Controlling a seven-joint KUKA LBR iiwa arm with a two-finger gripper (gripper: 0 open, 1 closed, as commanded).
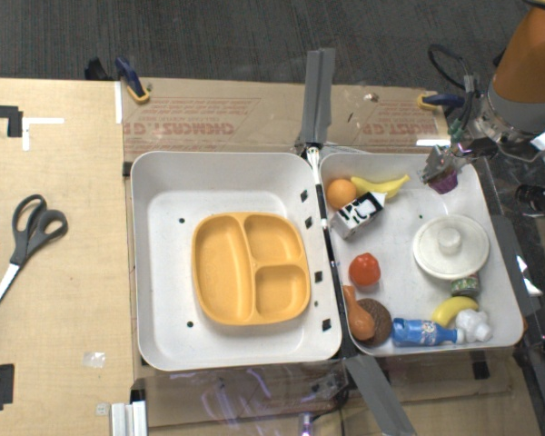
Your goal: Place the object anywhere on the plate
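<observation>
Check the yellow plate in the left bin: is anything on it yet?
Empty. All three compartments of the yellow plate show bare yellow, and the toys lie in the right bin.

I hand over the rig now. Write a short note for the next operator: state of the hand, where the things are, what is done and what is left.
Hand: at the far right corner of the right bin, with a small purple object at its tip; whether it grips it is unclear.
Plate: yellow, three compartments, in the left bin, nothing on it.
Right bin also has an orange, banana, tomato, white lidded bowl and blue tube.
Done: nothing placed yet.
Left: bring one object onto the plate.
</observation>
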